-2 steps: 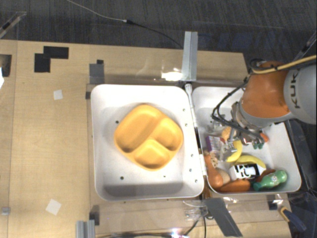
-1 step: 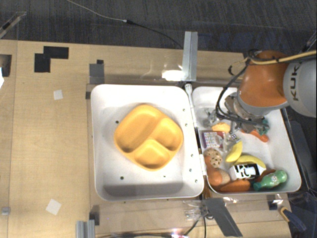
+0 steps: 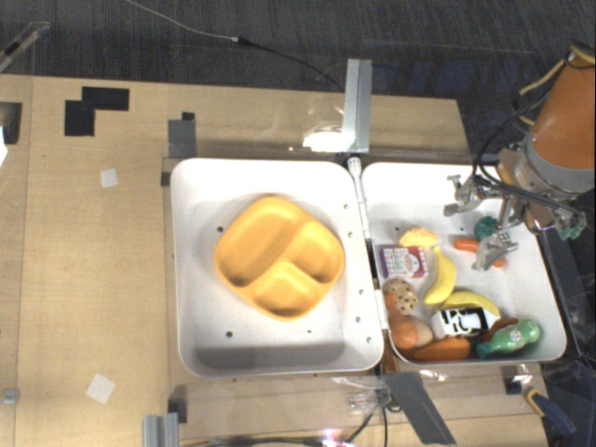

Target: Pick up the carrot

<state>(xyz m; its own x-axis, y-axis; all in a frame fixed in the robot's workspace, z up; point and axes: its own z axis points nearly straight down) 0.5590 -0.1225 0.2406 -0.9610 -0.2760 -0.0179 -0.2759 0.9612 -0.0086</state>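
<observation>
Orange carrot point(image 3: 447, 348) at right bin's point(image 3: 419, 182) near edge; claw point(image 3: 486, 223) spread wide, empty, above small carrot point(image 3: 472, 246).

A small orange carrot point(image 3: 468, 245) is seen lying flat on the right bin's white floor, just left of and touching-close to the gripper point(image 3: 494, 238), its far end hidden behind the tool.

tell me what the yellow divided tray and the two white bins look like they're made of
Yellow divided tray: likely moulded plastic, smooth and slightly glossy, with soft rounded compartment edges and an even colour.
White bins: probably thin formed plastic, matte to satin, with rounded corners and a faint sheen along the walls; painted metal can't be ruled out.
</observation>
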